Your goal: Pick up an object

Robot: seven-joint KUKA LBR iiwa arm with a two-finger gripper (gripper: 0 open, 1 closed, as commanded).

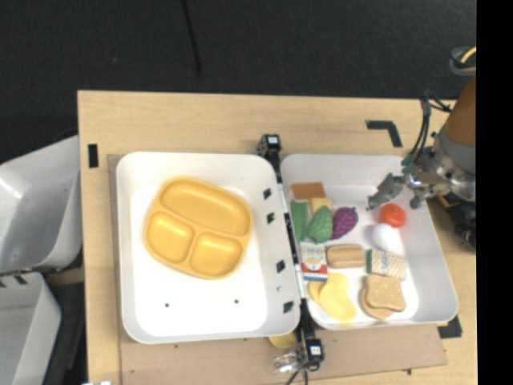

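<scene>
Gripper [398, 189]: fingers spread wide, holding nothing, above right bin [437, 239].
Nearest: orange-red ball [392, 214] just below the fingers, white egg [385, 237] touching it.
Crowding: purple grapes [345, 221], green vegetable [319, 224], bread slice [382, 295].
Left bin [132, 295]: yellow divided plate [197, 228].

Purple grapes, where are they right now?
In the camera view, the purple grapes lie in the right bin, left of centre, between the green piece and the white egg, above the bread roll.
</scene>
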